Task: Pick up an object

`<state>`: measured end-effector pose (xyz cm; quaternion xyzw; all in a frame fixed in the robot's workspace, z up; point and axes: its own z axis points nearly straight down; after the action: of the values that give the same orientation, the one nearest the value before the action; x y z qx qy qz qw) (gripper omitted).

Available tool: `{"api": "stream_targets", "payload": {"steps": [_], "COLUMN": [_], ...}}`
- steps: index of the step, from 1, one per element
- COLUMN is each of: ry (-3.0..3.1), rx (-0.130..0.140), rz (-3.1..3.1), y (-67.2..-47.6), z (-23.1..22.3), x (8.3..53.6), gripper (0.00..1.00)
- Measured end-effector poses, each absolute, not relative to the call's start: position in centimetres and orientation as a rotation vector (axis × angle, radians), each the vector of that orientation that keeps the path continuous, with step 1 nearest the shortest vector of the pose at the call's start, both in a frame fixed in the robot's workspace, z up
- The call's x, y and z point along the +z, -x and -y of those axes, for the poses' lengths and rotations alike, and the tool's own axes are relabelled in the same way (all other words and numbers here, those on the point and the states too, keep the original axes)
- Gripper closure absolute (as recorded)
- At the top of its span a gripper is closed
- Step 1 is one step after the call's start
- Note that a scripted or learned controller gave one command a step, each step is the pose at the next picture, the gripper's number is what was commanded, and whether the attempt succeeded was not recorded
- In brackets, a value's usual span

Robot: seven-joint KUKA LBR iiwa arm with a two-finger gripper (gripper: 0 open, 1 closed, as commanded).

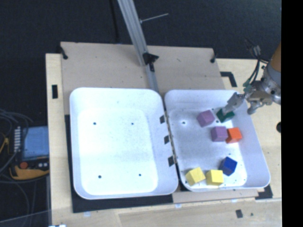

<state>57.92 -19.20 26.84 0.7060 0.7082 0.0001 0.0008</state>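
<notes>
Six blocks in the right bin point(253, 135): two purple, orange, blue, two yellow. Gripper point(227, 112) low at the bin's upper right, over a green block point(224, 115) just beside the upper purple block point(205, 117). Cannot tell whether shut or apart. Looks like the grasp step; next, close firmly, then lift straight.

Open floor is seen across the left bin point(118, 141) and the right bin's point(189, 141) left-centre. Passage on the right is crowded by purple blocks point(206, 118), orange block point(234, 135), blue block point(228, 165) and yellow blocks point(195, 176) along the near wall.
</notes>
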Motion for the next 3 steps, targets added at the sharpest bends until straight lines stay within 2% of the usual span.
{"api": "stream_targets", "payload": {"steps": [1, 3], "ry": [-2.217, -2.222], "rx": [0.0, -0.004], "rz": [-2.224, -2.223], "y": [-57.9, -57.2], "z": [19.2, 18.0], "x": [26.8, 17.0], "gripper": [0.0, 0.0]}}
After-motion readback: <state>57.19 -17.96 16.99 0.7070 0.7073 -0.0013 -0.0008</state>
